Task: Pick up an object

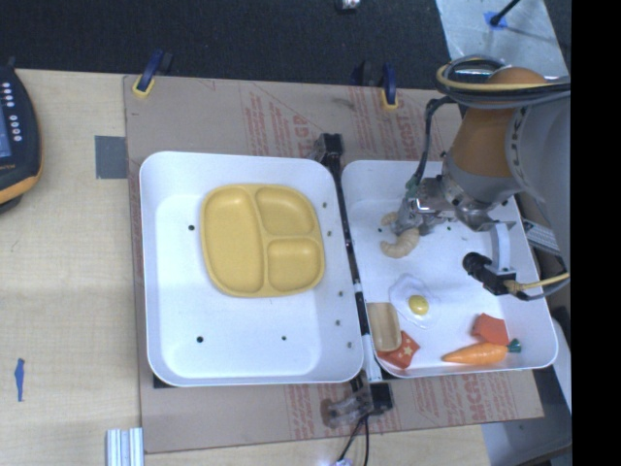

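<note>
I see the arm [490,139] reaching in over the right bin [364,187], its gripper [419,212] low at the bin's upper middle, right above a pale curved food piece [399,244]. From this angle I cannot tell whether the claw is apart or together, nor whether it touches the piece.

Lower in the same bin lie a fried egg [416,303], a toast slice [383,326] against the left wall, a red wedge [398,351] just below the toast, a carrot [475,354] along the lower wall, and a small orange-red block [491,329] just above the carrot.

The left bin [165,260] carries a yellow divided plate [262,238] with three compartments.

Both bins sit on a brown cardboard sheet [243,115] with faint red print; I cannot read the lettering. Blue-and-yellow clamps [148,74] pin the sheet's far edge. A dark pendant with an orange rim [15,134] rests at the bench's left edge; its buttons are too small to read.
</note>
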Motion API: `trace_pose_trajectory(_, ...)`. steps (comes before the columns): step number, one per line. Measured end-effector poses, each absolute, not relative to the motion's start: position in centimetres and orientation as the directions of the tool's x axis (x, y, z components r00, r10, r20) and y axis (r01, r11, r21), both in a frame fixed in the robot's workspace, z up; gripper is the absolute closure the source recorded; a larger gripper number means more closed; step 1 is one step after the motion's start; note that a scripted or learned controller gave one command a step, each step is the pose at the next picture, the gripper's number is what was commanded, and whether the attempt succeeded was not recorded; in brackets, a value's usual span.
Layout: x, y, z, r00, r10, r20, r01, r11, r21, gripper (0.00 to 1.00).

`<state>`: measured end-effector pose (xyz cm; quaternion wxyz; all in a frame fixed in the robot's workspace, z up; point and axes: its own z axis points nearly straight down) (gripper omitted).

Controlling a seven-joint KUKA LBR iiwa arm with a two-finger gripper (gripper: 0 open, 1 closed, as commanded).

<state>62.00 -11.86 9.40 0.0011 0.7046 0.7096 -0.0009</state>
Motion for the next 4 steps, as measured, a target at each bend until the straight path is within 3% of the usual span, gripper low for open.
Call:
trace_pose_trajectory(1, 64.0, -3.6, 19.9, -0.012, 1.000, 0.002, 1.000, 0.012, 0.008, 1.00)
trace_pose_trajectory(2, 59.2, 1.0, 25.2, -0.009, 1.000, 0.002, 1.000, 0.009, 0.000, 1.00)
trace_pose_trajectory(3, 55.9, 6.2, 26.0, -0.010, 1.000, 0.001, 1.000, 0.010, -0.007, 1.00)
trace_pose_trajectory(4, 52.1, 1.6, 26.3, 0.000, 1.000, -0.002, 1.000, 0.000, -0.008, 1.00)
